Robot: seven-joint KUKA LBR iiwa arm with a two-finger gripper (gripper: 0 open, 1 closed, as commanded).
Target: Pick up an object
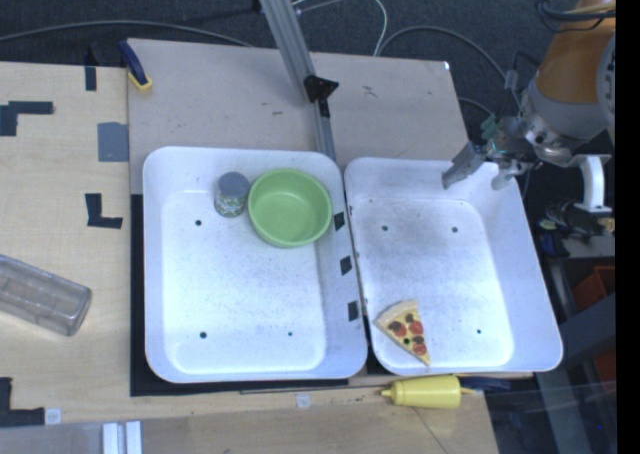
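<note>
No readable writing or brand anywhere. Left bin: green bowl at the far side, small grey can touching its left rim. Right bin: pizza slice toy in the near left corner. Yellow bottle lying just beyond that bin's near edge. Gripper over the right bin's far rim, holding nothing.

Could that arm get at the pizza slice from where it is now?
Probably yes. The pizza slice lies alone near the front left corner of the right bin, with nothing over it or against it. The gripper hovers over that bin's far edge.
</note>
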